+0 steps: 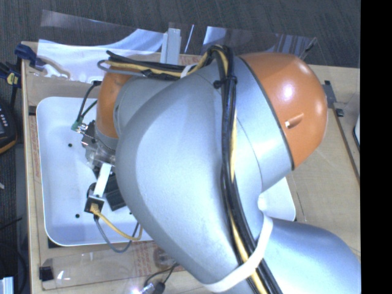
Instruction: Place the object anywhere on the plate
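Obs.: the arm [202, 164] leans in low over the white bin [49, 164] and covers its whole right half. The gripper [97, 158] sits above the middle of the bin's floor, wrist turned down toward it. Judgement: you hold that pose to work at floor level, either for a pick or for a set-down. You cannot tell which from here.

Grip state: you cannot tell whether the gripper is spread or closed. Its tip is lost against the wrist hardware, and nothing can be seen pinched in it.

Bin contents: the bare part of the floor, toward the bin's left wall, carries a few small dark specks [78, 216]. A small dark thing [116, 198] lies at the arm's edge, just toward the bin's near wall from the gripper. You cannot tell whether it is the object or robot hardware.

Object and plate: if they are in this bin, they are under the arm. Treat placement as not confirmed. Risk: with this much hidden, you cannot check a release from this view.
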Controlling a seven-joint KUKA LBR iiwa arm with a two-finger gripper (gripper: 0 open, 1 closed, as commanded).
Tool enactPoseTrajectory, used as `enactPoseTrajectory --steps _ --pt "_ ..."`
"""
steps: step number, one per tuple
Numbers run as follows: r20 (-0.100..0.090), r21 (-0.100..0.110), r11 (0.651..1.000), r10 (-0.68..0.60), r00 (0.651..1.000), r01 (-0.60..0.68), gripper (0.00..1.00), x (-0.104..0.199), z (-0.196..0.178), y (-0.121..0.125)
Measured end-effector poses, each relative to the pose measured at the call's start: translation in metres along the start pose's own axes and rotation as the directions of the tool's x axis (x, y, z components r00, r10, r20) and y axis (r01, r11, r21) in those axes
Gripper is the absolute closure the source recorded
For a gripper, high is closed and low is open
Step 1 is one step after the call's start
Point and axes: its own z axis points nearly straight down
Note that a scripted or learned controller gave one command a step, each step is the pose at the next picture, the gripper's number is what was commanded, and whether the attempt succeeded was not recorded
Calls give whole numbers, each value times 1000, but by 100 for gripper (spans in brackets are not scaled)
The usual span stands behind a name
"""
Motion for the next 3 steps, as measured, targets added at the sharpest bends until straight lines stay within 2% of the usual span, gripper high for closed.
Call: enactPoseTrajectory --steps 1,2,3 --pt "4 4 961 275 961 -276 100 -42 -94 -44" --pt "6 5 947 321 947 -321 100 -56 -74 -1" --pt "7 4 886 464 886 -464 100 6 -36 18"
